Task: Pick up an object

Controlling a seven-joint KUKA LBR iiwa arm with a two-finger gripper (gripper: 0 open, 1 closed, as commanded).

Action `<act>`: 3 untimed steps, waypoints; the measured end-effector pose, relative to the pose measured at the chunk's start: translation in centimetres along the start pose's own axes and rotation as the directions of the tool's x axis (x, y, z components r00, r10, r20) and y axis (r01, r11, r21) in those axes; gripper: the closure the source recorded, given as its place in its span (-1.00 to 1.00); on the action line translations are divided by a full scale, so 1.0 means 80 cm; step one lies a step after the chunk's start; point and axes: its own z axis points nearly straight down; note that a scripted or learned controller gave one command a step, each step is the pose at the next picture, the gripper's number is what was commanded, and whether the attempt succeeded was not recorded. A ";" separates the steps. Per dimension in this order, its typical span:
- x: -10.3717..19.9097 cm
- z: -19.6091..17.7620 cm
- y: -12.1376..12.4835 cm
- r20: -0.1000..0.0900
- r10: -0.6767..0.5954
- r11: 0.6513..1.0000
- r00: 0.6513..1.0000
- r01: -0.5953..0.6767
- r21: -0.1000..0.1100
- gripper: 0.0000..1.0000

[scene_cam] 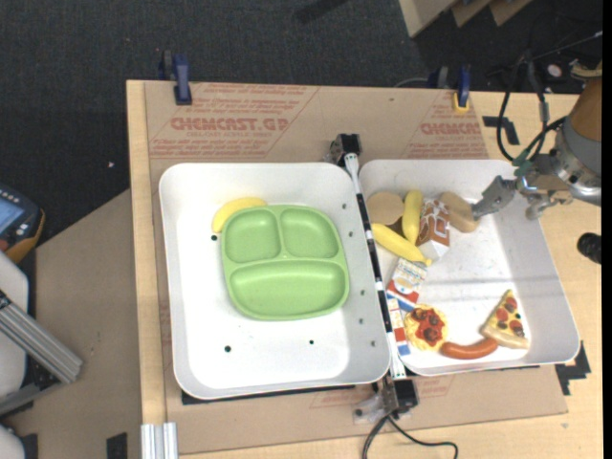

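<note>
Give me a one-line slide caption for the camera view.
Claw hovers over the right bin of toy food; a green plate sits in the left bin.

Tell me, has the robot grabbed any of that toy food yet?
Not yet, it seems. The gripper hangs over the right bin, near a tan piece. The bananas, pizza slice and sausage lie in that bin. The pick itself is left.
</note>
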 end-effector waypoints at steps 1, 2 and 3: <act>0.074 0.170 0.043 -0.004 -0.005 1.000 1.000 0.005 0.003 -1.00; 0.069 0.146 0.045 0.000 -0.001 1.000 1.000 0.001 -0.007 1.00; 0.177 0.030 0.057 -0.002 -0.008 1.000 1.000 0.008 -0.008 1.00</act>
